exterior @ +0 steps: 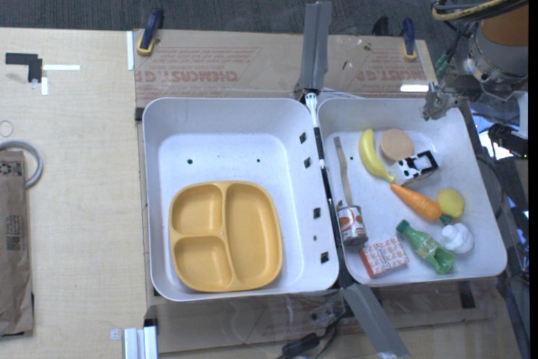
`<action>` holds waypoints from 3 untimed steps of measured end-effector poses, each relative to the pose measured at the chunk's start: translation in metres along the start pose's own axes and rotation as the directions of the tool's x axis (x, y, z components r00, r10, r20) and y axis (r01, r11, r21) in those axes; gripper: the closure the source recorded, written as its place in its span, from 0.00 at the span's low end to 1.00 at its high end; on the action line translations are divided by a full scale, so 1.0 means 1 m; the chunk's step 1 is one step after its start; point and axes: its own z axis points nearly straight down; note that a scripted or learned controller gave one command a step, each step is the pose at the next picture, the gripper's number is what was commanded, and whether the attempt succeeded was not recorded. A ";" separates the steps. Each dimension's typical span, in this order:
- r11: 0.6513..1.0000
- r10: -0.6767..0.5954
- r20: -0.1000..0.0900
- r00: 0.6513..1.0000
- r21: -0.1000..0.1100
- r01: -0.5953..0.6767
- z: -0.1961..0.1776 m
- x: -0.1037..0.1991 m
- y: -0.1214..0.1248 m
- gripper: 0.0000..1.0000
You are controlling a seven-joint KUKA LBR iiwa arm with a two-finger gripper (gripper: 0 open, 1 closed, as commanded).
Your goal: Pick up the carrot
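Gripper point(435, 102) hovers at the right bin's point(479, 261) far corner, grip state unclear; carrot point(415, 201) lies nearer the camera, lengthwise diagonal, beside a banana point(370, 154)

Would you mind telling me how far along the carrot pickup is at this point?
Nothing looks done yet: the carrot lies in the right bin, between the banana and the lemon. In hand: the arm sits at the bin's upper right corner, away from the carrot. Left: moving over the carrot, descending, grasping and lifting it.
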 end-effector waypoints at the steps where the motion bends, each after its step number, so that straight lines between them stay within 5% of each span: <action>1: 0.996 0.088 -0.003 0.996 0.002 -0.088 -0.014 0.030 -0.083 1.00; 2: 0.996 0.089 -0.003 0.996 0.002 -0.089 -0.014 0.030 -0.083 0.00; 3: 1.000 0.022 -0.004 1.000 0.003 -0.022 0.102 0.027 -0.131 0.00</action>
